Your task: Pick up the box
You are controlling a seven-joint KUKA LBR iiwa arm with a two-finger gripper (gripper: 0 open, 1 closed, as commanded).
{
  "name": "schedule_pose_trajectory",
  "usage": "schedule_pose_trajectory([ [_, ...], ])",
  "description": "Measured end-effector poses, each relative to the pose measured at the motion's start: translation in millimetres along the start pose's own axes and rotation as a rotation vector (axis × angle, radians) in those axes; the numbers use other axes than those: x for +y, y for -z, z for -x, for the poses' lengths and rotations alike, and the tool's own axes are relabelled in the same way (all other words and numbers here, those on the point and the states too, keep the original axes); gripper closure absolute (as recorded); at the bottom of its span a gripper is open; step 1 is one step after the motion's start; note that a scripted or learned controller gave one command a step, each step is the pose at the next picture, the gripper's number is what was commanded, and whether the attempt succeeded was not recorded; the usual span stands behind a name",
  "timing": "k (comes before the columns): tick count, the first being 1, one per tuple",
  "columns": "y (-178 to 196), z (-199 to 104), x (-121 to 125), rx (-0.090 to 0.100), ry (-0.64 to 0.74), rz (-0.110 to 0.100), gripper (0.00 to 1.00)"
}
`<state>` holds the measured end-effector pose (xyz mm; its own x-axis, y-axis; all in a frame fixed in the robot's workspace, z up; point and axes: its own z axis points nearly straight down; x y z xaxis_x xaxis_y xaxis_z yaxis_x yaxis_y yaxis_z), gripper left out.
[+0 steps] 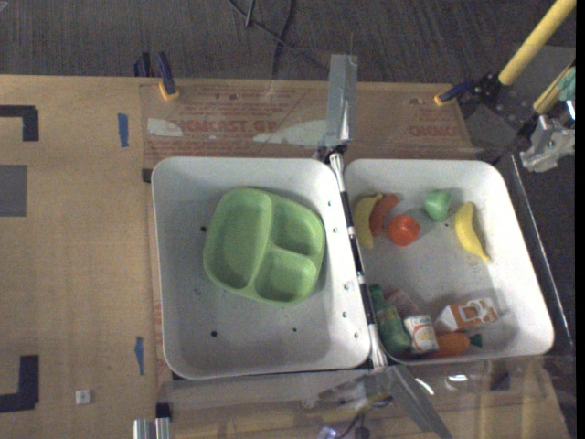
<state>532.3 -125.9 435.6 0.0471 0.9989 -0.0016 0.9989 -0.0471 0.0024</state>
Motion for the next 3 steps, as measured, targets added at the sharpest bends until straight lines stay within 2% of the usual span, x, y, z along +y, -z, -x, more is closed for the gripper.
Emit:
schedule_pose_trajectory([
  [1,-0.2,-0.2,0.0,0.000,0.000,0.000,0.00],
  [2,-0.4,1.6,-52.4,0.001,-0.110,-0.004,0.00],
  [3,9.8,0.5,-50.9,-0.001,-0.106,-0.002,1.00],
])
